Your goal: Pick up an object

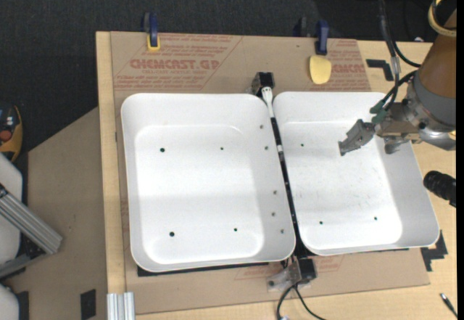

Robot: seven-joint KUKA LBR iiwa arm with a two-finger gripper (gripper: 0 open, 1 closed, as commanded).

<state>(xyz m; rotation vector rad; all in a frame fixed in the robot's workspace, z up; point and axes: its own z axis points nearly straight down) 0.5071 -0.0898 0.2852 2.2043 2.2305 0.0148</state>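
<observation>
My gripper hangs over the upper right part of the right bin, reaching in from the right on the grey arm with its orange band. It points left and down toward the bin floor. A small pale yellow piece lies on the brown board behind the right bin, outside the bin and well away from the gripper. I see nothing between the gripper and the white floor beneath it.
The left bin sits beside the right one, with a black divider strip between them. Two blue clamps hold the board's far edge. Cables run at the right and at the front.
</observation>
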